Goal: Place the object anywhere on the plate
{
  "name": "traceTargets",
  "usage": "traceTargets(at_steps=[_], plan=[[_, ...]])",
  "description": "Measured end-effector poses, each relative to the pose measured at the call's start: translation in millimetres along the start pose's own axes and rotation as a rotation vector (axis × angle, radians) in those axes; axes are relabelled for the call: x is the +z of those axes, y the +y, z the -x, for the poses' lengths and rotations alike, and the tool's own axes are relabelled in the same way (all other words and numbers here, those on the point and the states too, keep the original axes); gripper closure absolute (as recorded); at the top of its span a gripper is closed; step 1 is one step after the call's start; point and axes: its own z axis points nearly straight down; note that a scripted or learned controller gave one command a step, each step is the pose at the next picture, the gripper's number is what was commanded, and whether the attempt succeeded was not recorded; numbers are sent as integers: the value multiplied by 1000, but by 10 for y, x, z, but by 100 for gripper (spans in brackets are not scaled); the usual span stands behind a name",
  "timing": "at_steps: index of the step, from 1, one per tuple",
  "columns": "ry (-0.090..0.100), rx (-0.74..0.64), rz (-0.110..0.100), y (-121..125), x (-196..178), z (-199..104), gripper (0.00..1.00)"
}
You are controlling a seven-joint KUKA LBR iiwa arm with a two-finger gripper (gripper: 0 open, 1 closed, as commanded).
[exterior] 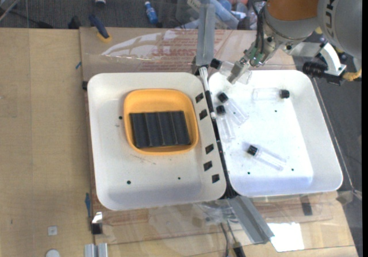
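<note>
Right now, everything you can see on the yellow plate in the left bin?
The yellow plate is a shallow, rounded-square dish, plastic by its look, with a raised rim. It lies flat in the left bin, toward the far middle. A dark ribbed rectangular block lies on it and covers most of its floor. The gripper is over the right bin, apart from the plate.

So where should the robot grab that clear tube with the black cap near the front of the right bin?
Grip the clear tube across the middle of its body, coming straight down from above. It lies flat and slanted on the right bin floor, well away from the walls, so the jaws can straddle its narrow width.
</note>
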Motion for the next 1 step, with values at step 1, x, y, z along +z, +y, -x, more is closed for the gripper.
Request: traceTargets(at_steps=[1], plan=[[0, 0, 0, 0, -1, 0, 0]])
